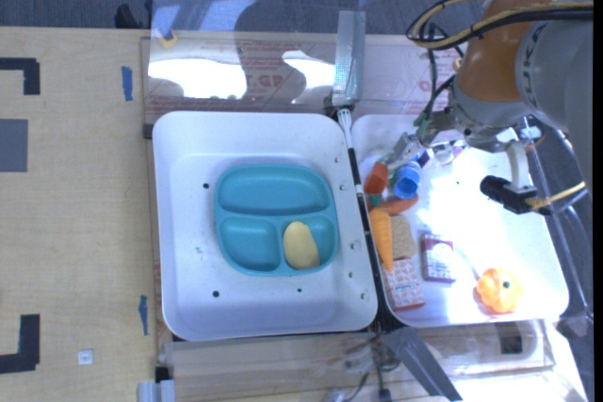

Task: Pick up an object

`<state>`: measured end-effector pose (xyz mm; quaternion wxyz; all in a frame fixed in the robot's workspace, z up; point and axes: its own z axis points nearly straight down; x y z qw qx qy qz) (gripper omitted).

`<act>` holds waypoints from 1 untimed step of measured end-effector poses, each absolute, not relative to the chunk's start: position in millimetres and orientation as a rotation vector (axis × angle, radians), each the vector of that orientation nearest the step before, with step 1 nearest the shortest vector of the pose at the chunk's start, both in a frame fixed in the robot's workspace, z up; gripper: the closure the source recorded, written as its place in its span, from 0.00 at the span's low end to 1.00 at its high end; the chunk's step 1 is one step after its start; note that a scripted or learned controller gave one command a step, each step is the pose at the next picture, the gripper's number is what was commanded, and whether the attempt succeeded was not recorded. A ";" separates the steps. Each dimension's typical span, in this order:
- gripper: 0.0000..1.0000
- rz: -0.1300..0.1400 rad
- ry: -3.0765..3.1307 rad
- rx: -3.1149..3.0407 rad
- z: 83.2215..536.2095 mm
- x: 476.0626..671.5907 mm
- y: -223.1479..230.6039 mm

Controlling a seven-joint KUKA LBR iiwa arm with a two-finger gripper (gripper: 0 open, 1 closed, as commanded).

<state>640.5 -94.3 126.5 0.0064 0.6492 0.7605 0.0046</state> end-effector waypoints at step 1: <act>0.00 0.022 2.361 2.039 121.9 646.2 -95.0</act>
